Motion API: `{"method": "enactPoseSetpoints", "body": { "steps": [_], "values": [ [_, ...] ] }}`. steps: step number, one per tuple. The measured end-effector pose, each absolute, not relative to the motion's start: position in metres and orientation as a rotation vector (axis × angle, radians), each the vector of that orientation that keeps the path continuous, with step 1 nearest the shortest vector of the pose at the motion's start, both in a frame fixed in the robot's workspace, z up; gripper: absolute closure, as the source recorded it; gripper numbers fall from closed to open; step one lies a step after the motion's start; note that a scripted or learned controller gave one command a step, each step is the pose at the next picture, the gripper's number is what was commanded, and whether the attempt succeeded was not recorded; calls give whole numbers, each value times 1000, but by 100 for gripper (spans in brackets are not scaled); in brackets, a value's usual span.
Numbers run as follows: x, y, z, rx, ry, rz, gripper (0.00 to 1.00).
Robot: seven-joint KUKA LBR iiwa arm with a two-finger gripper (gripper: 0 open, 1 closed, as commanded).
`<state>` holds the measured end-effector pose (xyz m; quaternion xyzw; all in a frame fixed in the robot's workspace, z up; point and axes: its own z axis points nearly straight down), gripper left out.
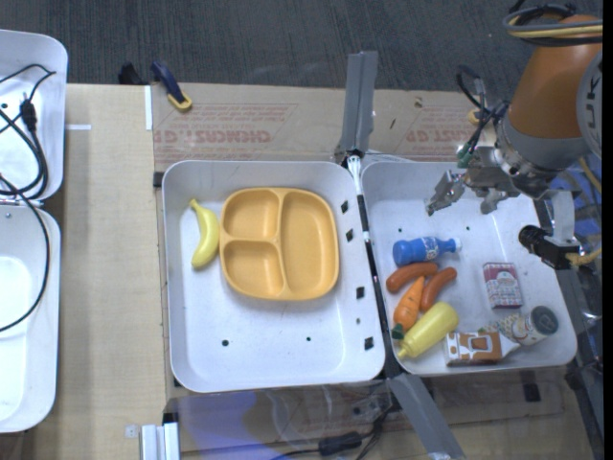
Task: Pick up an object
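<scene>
My gripper (pixel 467 197) hangs over the back of the right bin (pixel 383 209), open, with nothing between its fingers. In front of it lies a blue bottle (pixel 426 250) on its side. Closer to the front are two orange sausages (pixel 423 280), a carrot (pixel 409 305) and a yellow bottle (pixel 429 328). A small red and white packet (pixel 502 286) lies at the right. A carton (pixel 474 348) and a can (pixel 533 324) sit at the front right corner.
The left bin (pixel 192 343) holds a yellow divided plate (pixel 280 242) and a banana (pixel 204 235) beside the plate's left edge. A grey divider post (pixel 359 103) stands between the bins at the back. White trays with black cables (pixel 24 132) lie at the far left.
</scene>
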<state>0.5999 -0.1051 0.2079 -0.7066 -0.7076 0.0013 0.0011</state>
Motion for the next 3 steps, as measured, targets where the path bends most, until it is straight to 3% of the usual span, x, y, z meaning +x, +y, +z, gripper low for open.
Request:
{"method": "enactPoseSetpoints", "body": {
  "steps": [1,2,3],
  "values": [
    [643,-113,247,-2515,-1884,3,0],
    [621,-116,125,-2589,-1775,7,0],
    [555,-145,95,-2586,-1781,-8,0]
  ]
}}
